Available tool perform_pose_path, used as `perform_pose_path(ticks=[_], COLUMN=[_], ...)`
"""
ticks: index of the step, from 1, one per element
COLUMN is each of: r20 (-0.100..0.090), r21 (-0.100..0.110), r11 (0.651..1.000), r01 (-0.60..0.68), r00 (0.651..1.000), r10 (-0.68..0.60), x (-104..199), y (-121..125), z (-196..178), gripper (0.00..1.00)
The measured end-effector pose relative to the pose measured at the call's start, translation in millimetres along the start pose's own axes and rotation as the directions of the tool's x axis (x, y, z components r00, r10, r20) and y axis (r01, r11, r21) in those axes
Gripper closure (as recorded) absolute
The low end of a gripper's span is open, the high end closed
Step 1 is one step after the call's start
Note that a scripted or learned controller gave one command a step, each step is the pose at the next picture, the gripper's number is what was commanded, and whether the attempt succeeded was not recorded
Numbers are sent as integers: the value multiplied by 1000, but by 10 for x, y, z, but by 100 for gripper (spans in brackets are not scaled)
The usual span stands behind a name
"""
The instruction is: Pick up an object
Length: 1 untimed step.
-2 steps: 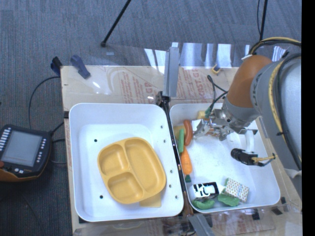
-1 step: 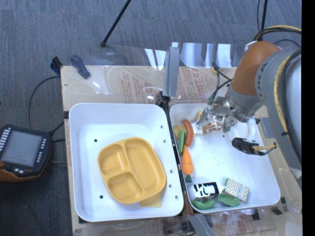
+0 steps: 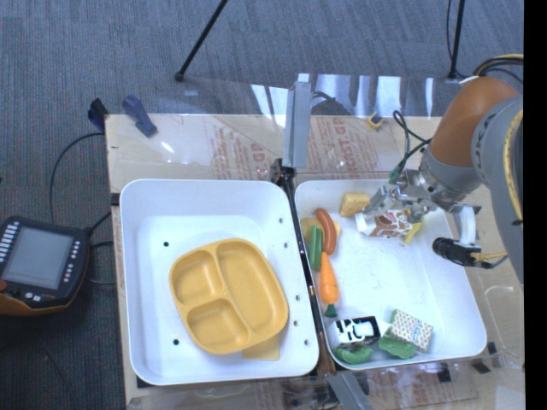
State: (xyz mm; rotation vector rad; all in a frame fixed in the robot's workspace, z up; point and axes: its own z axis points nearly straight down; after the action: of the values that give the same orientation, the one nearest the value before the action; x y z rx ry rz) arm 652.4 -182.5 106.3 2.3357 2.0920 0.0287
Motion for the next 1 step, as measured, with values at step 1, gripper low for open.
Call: perform_pose_path(ticks=[1], r20=[13], r21=[-5], r11=[997], r01=[78], r00=[997], r10=[-78], x=[31], y=[-1], z=[14], gripper=[0])
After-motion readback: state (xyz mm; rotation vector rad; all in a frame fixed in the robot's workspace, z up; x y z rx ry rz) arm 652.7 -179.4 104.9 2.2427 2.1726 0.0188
